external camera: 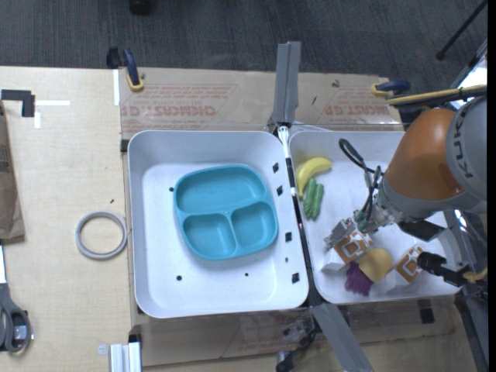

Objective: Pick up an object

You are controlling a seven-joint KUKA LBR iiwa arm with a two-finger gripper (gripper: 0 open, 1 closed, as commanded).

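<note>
Nearest you, the purple grape-like toy (357,279) lies at the front of the right white bin (329,285).
Beside it sit a tan rounded toy (377,263), orange-and-white blocks (353,246), and further back a yellow plastic banana (311,168) touching a green pod (313,199). Your jaws (366,222) hang over the blocks; you cannot tell their state. The left white bin (155,285) holds a blue divided tray (225,211).

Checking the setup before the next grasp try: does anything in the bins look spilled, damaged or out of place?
Nothing stands out. The blue divided tray lies flat in the left bin; the banana, green pod and other toys lie loosely in the right bin.
</note>
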